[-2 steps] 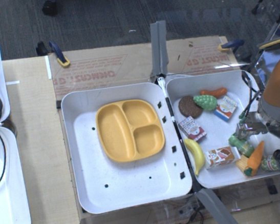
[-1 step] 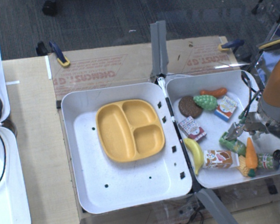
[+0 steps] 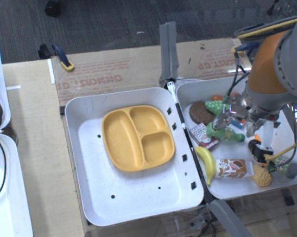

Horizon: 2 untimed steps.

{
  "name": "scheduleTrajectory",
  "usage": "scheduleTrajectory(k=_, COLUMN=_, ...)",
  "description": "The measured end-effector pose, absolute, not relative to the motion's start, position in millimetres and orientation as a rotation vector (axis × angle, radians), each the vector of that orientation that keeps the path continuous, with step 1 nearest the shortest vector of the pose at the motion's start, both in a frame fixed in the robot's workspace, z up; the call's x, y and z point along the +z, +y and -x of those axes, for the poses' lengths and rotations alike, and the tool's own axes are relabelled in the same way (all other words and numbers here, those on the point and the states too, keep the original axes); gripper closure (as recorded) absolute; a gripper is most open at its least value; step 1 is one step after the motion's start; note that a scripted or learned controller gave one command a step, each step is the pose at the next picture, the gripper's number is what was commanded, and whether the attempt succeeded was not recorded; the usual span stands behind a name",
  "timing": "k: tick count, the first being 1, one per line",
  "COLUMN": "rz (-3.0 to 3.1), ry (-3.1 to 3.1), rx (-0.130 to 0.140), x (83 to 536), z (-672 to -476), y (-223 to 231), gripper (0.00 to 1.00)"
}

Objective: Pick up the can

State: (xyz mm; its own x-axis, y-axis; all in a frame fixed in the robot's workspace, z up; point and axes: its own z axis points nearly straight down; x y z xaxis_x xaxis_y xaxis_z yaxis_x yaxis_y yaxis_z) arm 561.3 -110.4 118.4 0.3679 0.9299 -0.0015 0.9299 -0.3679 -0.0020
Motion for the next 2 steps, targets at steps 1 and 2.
scheduleTrajectory(k=1, rz=2.740, ry=-1.558, rx=-0.015, x=100.7, z=-646.5, y=-131.4, gripper=0.00)
scheduleTrajectory(k=2, rz=2.756, ry=-1.509, rx=0.003, x=130.7, z=-658.9, y=-147.7, gripper=0.00)
